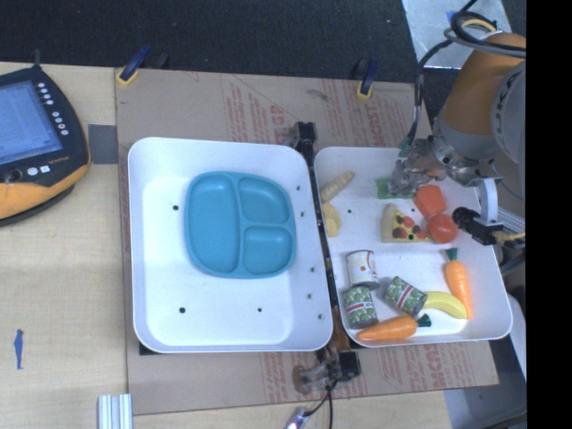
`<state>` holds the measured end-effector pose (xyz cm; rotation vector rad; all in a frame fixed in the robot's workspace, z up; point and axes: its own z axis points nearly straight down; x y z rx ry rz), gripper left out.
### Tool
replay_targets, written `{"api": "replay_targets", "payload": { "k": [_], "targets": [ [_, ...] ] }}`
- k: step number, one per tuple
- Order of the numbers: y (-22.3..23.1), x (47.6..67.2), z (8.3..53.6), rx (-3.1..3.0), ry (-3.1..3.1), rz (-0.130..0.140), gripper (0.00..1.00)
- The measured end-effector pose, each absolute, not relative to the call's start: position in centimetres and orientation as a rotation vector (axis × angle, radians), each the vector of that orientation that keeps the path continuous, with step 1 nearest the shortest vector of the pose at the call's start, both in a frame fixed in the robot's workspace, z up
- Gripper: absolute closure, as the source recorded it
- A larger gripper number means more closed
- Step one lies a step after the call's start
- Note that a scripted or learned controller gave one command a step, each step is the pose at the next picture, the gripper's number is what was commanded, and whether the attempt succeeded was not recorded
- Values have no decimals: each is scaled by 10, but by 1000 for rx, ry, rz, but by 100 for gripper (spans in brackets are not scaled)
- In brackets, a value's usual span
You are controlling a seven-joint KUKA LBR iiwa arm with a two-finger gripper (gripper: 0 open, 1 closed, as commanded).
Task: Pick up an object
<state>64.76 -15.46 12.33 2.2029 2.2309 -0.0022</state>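
My gripper (pixel 407 175) hangs over the far part of the right bin (pixel 483 329), just above a small green piece (pixel 384 188). Close to its right lie two red toy foods (pixel 430 199) (pixel 441 229), and a pizza slice (pixel 398 224) sits in front of it. Nearer the front are a white can (pixel 361 264), two green cans (pixel 360 304) (pixel 404 295), a banana (pixel 447 305) and two carrots (pixel 458 284) (pixel 387 331). Two pale pieces (pixel 338 184) (pixel 331 220) lie along the bin's left wall. I see nothing lifted off the bin floor.
The left bin (pixel 161 320) holds a blue divided plate (pixel 239 224). A teach pendant (pixel 36 141) rests on the bench at far left. Clamps (pixel 132 64) (pixel 364 77) pin the cardboard at the back. The arm's body (pixel 478 96) looms over the right bin's far right corner.
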Motion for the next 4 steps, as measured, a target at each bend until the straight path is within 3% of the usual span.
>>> {"api": "replay_targets", "payload": {
  "k": [1,2,3,4],
  "targets": [
    [-155,648,123,2202,2232,-3,0],
    [-156,648,134,2197,2229,0,100],
    [-156,648,134,2197,2229,0,0],
    [-158,656,91,2214,2229,-5,0]
  ]
}}
